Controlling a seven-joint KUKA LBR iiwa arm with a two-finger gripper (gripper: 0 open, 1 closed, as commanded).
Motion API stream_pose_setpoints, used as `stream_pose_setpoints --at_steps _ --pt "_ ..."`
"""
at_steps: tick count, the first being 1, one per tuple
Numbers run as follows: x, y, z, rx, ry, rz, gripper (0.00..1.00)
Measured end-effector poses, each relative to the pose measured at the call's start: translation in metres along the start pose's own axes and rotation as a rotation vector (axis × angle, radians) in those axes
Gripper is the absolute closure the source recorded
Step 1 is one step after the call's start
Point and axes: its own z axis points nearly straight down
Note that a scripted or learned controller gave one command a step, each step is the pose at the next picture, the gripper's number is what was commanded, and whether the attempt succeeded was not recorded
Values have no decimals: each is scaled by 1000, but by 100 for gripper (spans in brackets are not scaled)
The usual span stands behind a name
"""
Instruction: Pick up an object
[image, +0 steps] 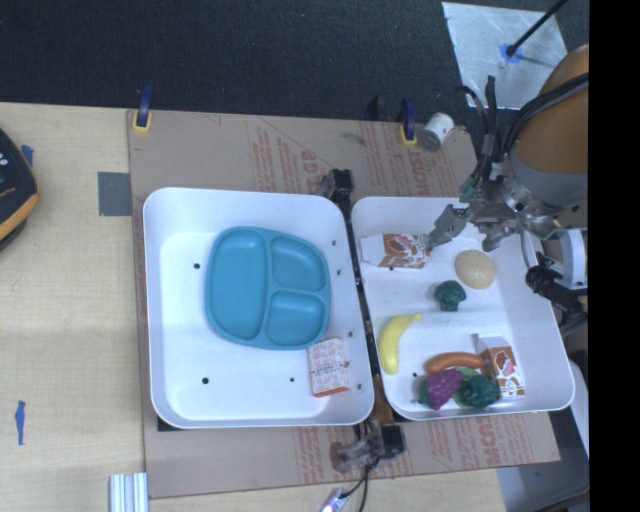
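Looking down at a slant, two shallow white bins are being shown side by side on a cardboard-covered bench. The gripper (462, 226) is being held low over the far part of the right bin (560, 345), its two fingers being kept apart with nothing between them; one fingertip is lying just beside a small printed packet (404, 250).

That packet, lying flat near the bin's far left corner, is being judged the likeliest thing to be picked. It is probably light and thin, with a slick wrapper that may slide or buckle, so it is best taken across its narrow width near the middle.

Other things are being kept in the same bin. A pale egg-shaped object (475, 269) is sitting close to the gripper, just right of the packet; being smooth and rounded, it could roll away if nudged. A small green broccoli piece (450, 294) is lying just in front of it. A yellow banana (396, 340) is resting near the dividing wall. At the near edge, an orange sausage (455, 362), a purple item (441, 388), a dark green item (478, 392) and a second packet (502, 369) are being crowded together, touching.

In the left bin (165, 300), a blue divided plate (268, 287) and a small carton (329, 366) are lying well apart from the gripper.
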Motion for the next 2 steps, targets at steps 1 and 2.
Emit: stream_pose_setpoints --at_steps 1,2 --pt "-41 -34 131 1 -1 1 0" --pt "-64 2 129 -2 -1 2 0"
